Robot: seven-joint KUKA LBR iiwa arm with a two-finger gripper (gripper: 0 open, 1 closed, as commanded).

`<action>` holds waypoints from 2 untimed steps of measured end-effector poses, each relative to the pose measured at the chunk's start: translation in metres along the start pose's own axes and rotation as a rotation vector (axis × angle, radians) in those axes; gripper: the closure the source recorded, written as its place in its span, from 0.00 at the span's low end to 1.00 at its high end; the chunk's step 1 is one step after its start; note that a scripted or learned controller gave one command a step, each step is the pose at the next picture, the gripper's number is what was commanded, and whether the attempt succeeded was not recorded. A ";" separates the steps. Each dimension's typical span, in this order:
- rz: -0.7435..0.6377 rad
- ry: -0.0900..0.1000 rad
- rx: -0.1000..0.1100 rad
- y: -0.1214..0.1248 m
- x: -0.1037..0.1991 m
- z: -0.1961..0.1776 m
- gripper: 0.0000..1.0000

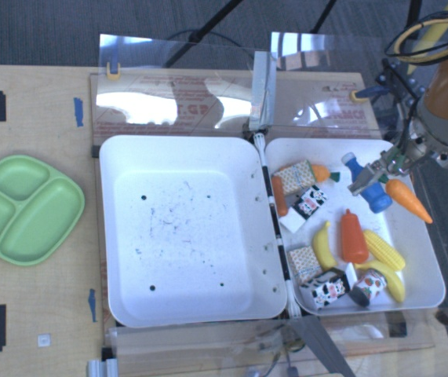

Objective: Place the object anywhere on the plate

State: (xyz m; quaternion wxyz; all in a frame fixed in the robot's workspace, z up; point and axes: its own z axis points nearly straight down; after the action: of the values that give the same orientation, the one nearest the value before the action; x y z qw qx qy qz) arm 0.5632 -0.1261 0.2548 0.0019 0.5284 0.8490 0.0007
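Camera view — end effector (373, 175) over right bin (431, 285), blue object (369, 187) just beneath — finger state unclear, green plate (26, 208) well apart.

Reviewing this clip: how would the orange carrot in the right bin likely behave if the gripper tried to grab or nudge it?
The carrot looks smooth and tapered, so it may slip out toward its thin end. Its round body could roll if pushed sideways. It leans against the right bin wall, which might limit that roll.

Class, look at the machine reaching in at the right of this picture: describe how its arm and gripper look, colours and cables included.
The arm shows an orange band on a grey body, with yellow and black cables looping above it. Dark fittings sit at the wrist, with a small green spot there. The gripper is thin, grey metal.
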 end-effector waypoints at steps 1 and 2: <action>0.002 -0.003 -0.004 0.001 -0.001 -0.010 1.00; 0.069 0.000 0.000 0.069 0.008 -0.059 1.00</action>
State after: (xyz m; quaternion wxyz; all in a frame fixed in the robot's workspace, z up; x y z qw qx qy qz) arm 0.6215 -0.0879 0.3143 0.0016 0.5575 0.8302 0.0006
